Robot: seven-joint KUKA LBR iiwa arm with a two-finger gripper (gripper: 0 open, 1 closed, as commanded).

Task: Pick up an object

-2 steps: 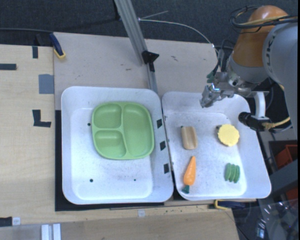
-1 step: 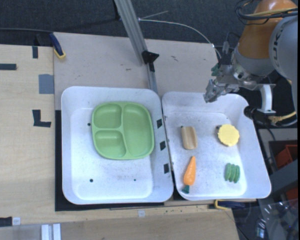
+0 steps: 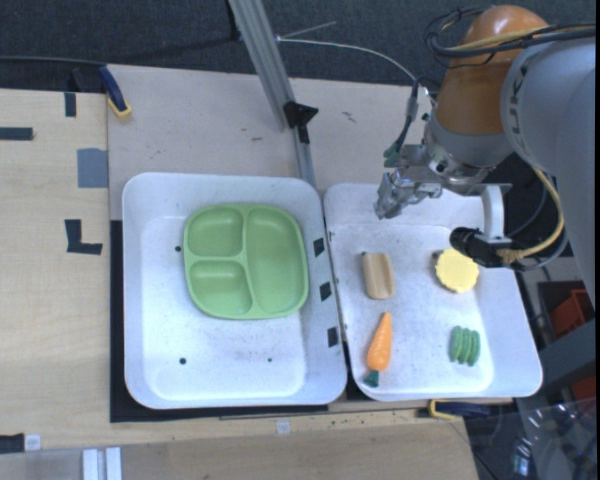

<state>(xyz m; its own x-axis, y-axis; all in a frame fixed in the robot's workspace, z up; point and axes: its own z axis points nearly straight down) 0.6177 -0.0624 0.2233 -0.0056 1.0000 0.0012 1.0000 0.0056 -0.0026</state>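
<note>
Jaws (image 3: 390,206) over right bin (image 3: 510,368) rim (far edge)

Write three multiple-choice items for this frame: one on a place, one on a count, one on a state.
1. Where does the green divided plate lie?
A. left bin
B. right bin
C. on the bare bench

2. How many items lie in the right bin?
A. two
B. four
C. six

3. How does the claw stand to the items?
A. lifting the carrot
B. pressed on the plate
C. near the right bin's far edge, apart from all items

Key: 1 A, the plate sits inside the left bin. 2 B, bread piece, carrot, yellow piece, green pods. 3 C, nothing touches it.
</note>
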